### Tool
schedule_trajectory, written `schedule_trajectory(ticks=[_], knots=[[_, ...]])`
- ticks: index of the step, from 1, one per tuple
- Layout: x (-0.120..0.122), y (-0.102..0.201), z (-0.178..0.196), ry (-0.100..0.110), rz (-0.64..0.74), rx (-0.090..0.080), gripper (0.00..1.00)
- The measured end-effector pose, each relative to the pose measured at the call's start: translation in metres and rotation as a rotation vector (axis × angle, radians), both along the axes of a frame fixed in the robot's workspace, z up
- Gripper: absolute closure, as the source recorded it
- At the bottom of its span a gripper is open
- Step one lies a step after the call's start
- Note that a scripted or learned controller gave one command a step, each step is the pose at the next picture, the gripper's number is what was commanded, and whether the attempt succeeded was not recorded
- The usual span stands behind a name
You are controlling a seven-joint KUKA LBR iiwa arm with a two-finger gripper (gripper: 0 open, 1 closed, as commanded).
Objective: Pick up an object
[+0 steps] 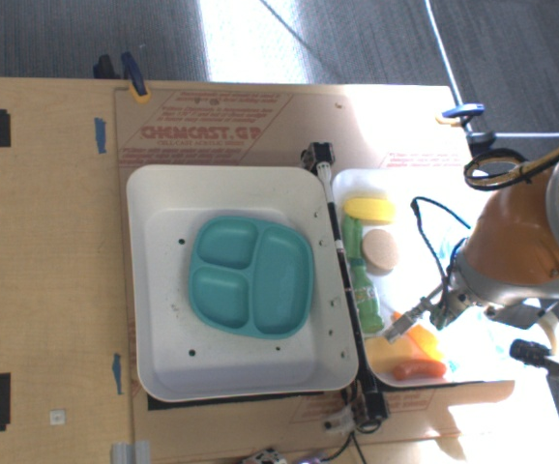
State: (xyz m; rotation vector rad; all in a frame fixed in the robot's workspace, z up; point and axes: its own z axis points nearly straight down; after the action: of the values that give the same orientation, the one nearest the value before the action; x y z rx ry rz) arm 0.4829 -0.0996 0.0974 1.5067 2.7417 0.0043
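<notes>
Where gripper (402, 325) hangs, right bin (425, 187) has approx 5 objs.

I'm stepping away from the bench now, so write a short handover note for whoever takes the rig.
Gripper: low in the right white bin, fingertips by the orange and red toy pieces; grip state unclear.
Right bin also holds a yellow block, a tan egg-shaped piece and a green translucent bottle.
Left white bin holds a teal divided plastic plate.
Done: nothing visibly lifted.
Left: grasp and lift one object.
</notes>
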Motion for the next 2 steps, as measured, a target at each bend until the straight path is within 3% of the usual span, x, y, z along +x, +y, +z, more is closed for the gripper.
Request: schedule_trajectory(ticks=[1,2], knots=[[-0.0020,0.0014,-0.0107,0.008,0.013,0.004,0.00],[-0.0020,-0.0085,-0.0114,0.005,-0.532,0.008,0.00]])
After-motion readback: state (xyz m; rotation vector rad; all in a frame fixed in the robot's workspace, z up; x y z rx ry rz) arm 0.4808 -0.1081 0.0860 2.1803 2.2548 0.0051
